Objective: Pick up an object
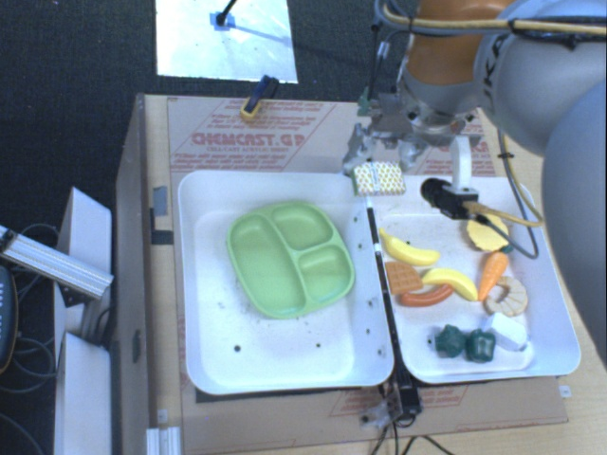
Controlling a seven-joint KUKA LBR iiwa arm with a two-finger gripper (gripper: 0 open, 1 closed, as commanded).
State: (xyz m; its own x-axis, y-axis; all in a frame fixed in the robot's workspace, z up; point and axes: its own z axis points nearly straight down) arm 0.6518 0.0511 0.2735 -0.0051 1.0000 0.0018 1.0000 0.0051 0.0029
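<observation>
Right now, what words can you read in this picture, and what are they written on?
"CHEMCAST GP": big red letters on the brown sheet under the bins.
Smaller red lines above and below that word: too blurred to read.
More red print on the sheet's right side, by the arm: too blurred and partly hidden.
Green tray, toy food and bins: no words that I can see.

A small yellow-and-white patterned block (pixel 378 178) sits between the gripper's (pixel 377 167) fingers.

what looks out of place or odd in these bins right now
A small checkered block sits just below the gripper, over the far rim between the bins rather than lying in one. The green divided plate lies askew in the left bin.
</observation>
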